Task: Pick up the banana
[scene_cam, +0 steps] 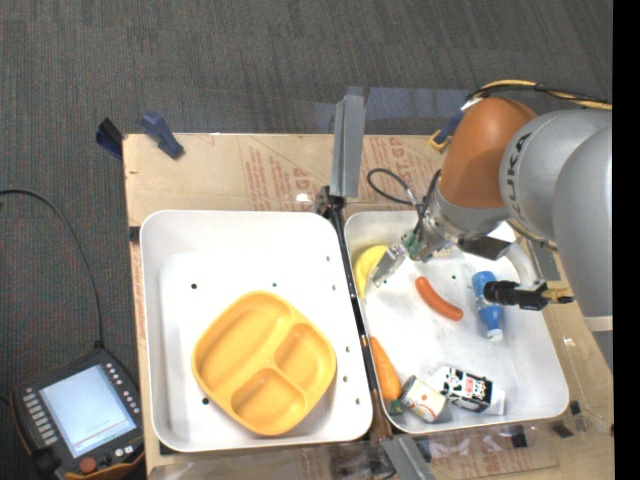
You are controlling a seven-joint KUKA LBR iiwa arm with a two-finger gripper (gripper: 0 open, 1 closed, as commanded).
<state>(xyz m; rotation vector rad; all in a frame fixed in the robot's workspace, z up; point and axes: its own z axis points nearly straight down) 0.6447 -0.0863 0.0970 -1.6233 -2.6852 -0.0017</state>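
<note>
Much of the right bin (560, 393) is covered by the arm (560, 178), whose grey body and orange band fill the upper right and hide that bin's far right corner. The banana (366, 265) lies at the far left of the right bin, close against the divider between the bins; only its yellow upper part shows, since the gripper (385, 268) overlaps its right side. The gripper is small and pale against the white bin floor, and whether its fingers are spread or pressed together cannot be told, nor whether they touch the banana. The arm reaches in from the right and slants down and leftward, with the wrist above the bin's far middle and the gripper tip low at the banana's edge. A black cable (385, 186) loops beside the wrist. Nearby in the same bin lie a small red-orange sausage-shaped toy (439, 299), a blue and white object (488, 306) partly hidden behind a black fitting, a carrot (384, 366) along the divider, and a small printed carton (466, 389) on its side near the front, with a further small object beside it that is hard to make out. The left bin (165, 243) holds a yellow divided plate (264, 361). A teach pendant (75, 413) sits at the lower left, cut off by the frame.
</note>
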